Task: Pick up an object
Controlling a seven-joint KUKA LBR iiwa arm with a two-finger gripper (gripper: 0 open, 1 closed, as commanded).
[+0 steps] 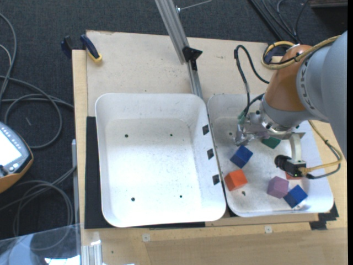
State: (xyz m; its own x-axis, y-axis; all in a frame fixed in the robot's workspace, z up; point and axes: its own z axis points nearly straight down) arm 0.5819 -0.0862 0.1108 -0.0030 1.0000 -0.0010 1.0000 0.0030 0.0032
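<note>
Nearest me, a small blue cube (297, 195) and purple block (277, 186) sit in the right bin (220, 115). My target, the larger blue cube (241, 157), lies just nearward of the gripper (244, 137); its grip state I cannot tell.

We see robotics lab test cell: plywood bench (138, 65) bearing two white bins (110, 120), grey-orange industrial arm (309, 81), aluminium camera pole (174, 26), loose cables (33, 109) over dark carpet (33, 15), blue-yellow clamp (91, 47) on bench corner.
</note>
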